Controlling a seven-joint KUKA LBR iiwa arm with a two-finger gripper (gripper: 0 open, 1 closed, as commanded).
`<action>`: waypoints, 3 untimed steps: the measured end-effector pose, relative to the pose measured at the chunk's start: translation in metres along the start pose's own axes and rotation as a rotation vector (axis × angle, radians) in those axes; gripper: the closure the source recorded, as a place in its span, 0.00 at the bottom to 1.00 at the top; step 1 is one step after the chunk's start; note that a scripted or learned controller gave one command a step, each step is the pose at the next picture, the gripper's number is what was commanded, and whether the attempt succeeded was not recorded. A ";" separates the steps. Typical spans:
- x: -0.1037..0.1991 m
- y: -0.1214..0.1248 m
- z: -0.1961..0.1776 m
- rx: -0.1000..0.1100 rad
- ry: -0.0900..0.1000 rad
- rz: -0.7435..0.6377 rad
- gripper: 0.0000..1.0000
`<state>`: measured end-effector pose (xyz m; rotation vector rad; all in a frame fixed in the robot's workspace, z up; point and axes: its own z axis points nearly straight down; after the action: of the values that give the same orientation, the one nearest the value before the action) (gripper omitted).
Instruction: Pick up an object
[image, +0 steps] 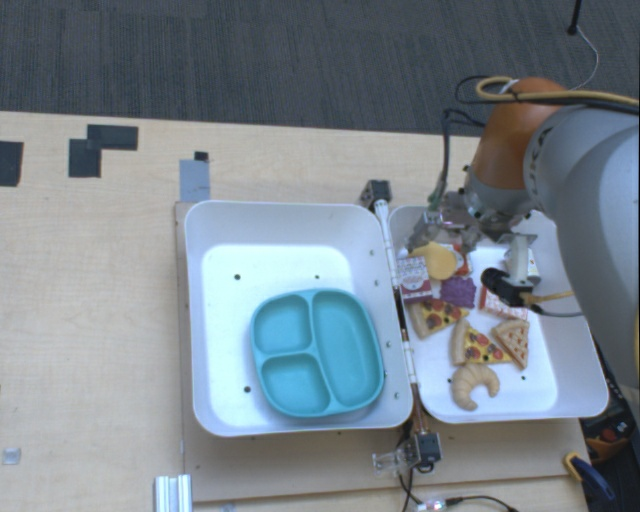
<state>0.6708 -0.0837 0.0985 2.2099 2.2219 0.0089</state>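
Finger state cannot be told, since the gripper (452, 232) sits low at the upper edge of the right bin (570, 385), hovering just above the yellow toy food piece (440, 261), probably the pick target, with pizza slices (488, 345) and croissant (474, 384) lying below.

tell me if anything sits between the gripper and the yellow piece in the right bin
Nothing visible does. The gripper hangs right above the yellow piece, at the far end of the right bin; the purple piece lies beside it.
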 end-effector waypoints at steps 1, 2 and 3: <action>0.000 0.002 -0.012 -0.006 -0.001 -0.003 1.00; 0.053 0.000 -0.110 0.005 0.003 -0.001 1.00; 0.008 -0.001 -0.098 0.008 0.001 0.003 1.00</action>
<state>0.6690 -0.0753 0.1966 2.2180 2.2228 0.0010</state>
